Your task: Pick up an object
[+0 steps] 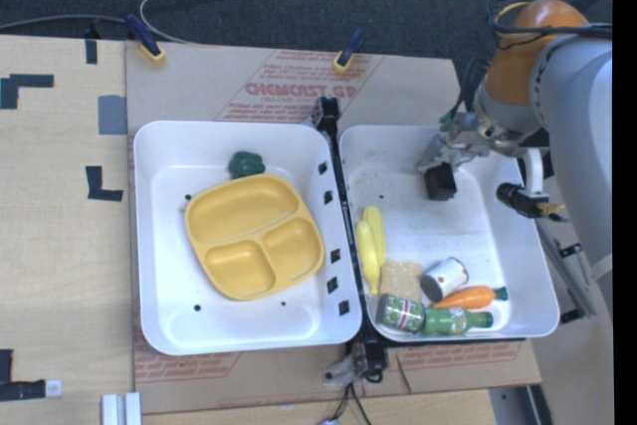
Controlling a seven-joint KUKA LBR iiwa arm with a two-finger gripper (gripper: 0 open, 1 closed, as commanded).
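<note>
Your candidates crowd the near end of the right white bin (518,244): a yellow plastic banana (370,244), a small silver can (445,276), an orange toy carrot (466,298) and a green plastic bottle (456,319). The gripper (450,152) sits over that bin's far part, well apart from them, and you cannot tell whether it is spread or closed. The left white bin (159,244) holds a yellow divided plastic plate (255,236).

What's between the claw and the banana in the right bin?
Nothing: in the camera view, only bare white bin floor separates the claw from the banana.
</note>
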